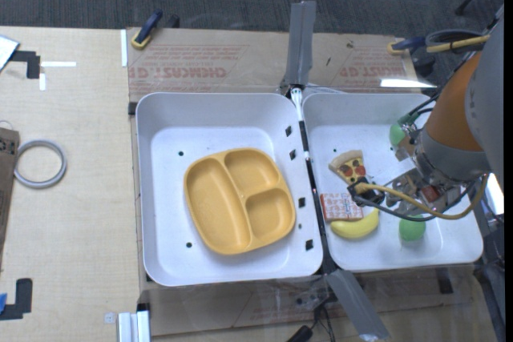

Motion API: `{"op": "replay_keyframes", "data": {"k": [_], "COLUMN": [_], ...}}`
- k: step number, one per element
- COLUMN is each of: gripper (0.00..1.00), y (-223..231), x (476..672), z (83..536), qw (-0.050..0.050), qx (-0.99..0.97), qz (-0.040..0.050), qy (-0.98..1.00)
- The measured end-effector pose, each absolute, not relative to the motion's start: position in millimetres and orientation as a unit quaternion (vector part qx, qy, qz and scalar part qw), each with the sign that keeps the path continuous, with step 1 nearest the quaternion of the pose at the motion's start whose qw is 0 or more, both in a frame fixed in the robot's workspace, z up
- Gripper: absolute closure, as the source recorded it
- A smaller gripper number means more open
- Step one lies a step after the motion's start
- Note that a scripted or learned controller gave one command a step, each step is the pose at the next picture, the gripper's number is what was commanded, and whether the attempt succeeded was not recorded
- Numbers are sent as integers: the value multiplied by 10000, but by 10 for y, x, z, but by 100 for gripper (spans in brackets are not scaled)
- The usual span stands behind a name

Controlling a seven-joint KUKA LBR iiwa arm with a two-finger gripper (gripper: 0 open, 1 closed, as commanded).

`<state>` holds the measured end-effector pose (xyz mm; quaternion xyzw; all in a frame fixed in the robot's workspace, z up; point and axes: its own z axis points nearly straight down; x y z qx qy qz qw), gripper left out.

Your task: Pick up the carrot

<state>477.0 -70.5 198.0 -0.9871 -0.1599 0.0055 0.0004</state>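
The arm reaches in from the right over the right bin. Its gripper hangs low over the bin's right half, wrapped in looping cables. A small orange-red patch peeks out under the gripper; I cannot tell whether it is the carrot. The arm's grey body and orange band hide the bin floor beneath them.
In the right bin lie a pizza slice, a red-and-white card, a banana, a green ball and a green object beside the arm. The left bin holds a yellow divided plate. A tape roll lies far left.
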Motion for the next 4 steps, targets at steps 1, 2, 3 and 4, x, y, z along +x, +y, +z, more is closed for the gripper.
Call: {"op": "replay_keyframes", "data": {"k": [1, 2, 3, 4], "gripper": [100, 100, 100, 100], "y": [-1111, -1659, -1263, -1796], "x": [4760, 4769, 4984, 4781], "z": [905, 1618, 907, 2034], "qw": [14, 5, 13, -2], "qx": [-9489, -8867, -7618, -6735], "qz": [22, 14, 11, 4], "qy": [-3157, -4624, -6478, -7392]}}
